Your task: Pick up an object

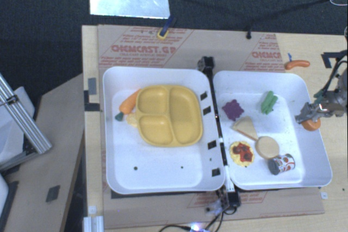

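The right bin [304, 171] holds a purple toy [232, 109], a green toy [268, 102], a pale yellow wedge [246, 129], a tan disc [267, 146], a small yellow round with red topping [242, 153] and a little can [281, 164] lying on its side. My gripper [308, 115] hangs over the right rim of that bin, level with the purple toy and well right of it. A small orange piece [311, 125] sits just beneath the gripper; I cannot tell whether it is being held.
The left bin [117, 171] carries a yellow divided plate [166, 115] with a toy carrot [129, 101] at its upper left edge. An orange item [297, 64] lies on the bench behind the right bin. Black clips run along the divide between the bins.
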Controlling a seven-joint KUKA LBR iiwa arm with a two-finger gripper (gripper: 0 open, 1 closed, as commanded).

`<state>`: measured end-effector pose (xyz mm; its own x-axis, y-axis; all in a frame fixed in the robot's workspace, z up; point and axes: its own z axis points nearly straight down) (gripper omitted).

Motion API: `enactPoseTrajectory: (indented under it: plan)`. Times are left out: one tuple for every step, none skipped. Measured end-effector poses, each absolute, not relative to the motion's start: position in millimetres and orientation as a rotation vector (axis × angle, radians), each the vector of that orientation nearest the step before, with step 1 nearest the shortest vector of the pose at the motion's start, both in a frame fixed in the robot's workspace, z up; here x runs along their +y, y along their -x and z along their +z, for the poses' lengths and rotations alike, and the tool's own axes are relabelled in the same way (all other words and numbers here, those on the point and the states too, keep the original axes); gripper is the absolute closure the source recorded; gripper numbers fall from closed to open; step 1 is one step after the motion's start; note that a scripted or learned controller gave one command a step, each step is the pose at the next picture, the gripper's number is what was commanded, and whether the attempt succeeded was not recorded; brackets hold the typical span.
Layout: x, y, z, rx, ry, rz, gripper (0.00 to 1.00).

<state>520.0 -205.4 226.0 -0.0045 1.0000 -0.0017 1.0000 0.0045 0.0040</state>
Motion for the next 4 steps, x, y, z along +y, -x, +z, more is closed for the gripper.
enactPoseTrajectory:
  plan:
    - [-158.3, -533.5, 217.1, 2.23, -2.211, 0.004, 1.0]
    - [-102.3, -548.1, 228.6, 2.231, -2.209, 0.005, 1.0]
    - [-57.7, -563.2, 235.1, 2.23, -2.211, 0.004, 1.0]
    - [-10.4, -570.6, 240.1, 2.231, -2.211, 0.004, 1.0]
